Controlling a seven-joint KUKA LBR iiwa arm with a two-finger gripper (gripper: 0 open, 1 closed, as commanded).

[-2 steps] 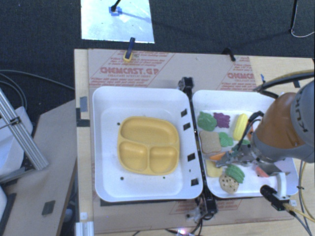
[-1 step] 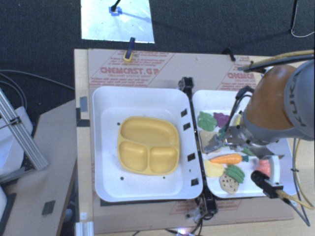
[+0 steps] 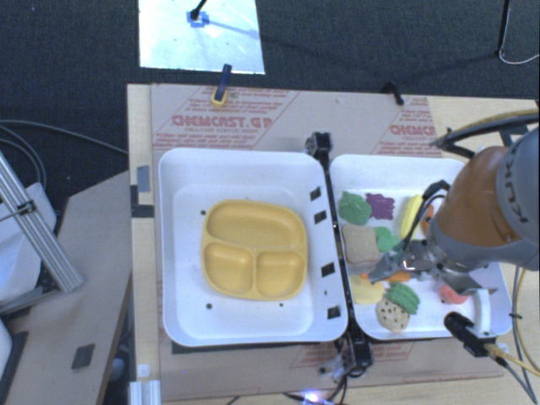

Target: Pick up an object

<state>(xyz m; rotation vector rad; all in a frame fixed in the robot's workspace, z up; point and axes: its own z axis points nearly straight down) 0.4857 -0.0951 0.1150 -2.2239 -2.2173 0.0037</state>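
Observation:
The right bin (image 3: 485, 306) holds several toy food pieces. A green leafy piece (image 3: 354, 207) and a purple piece (image 3: 381, 204) lie at its far left, with a yellow piece (image 3: 411, 214) beside them. A tan slice (image 3: 361, 243), a pale yellow disc (image 3: 366, 292), a green ridged piece (image 3: 404, 296), a speckled cookie (image 3: 390, 315) and a red piece (image 3: 453, 294) lie nearer the front. My gripper (image 3: 386, 267) hangs low over the middle of this bin, between the tan slice and the green ridged piece, close to a small orange piece (image 3: 366, 275).
The left bin (image 3: 181, 251) holds a yellow divided tray (image 3: 253, 247). The arm's grey body and orange band (image 3: 472, 213) cover the right half of the right bin. A black divider (image 3: 333, 243) runs between the bins. Cables hang off the bench's right side.

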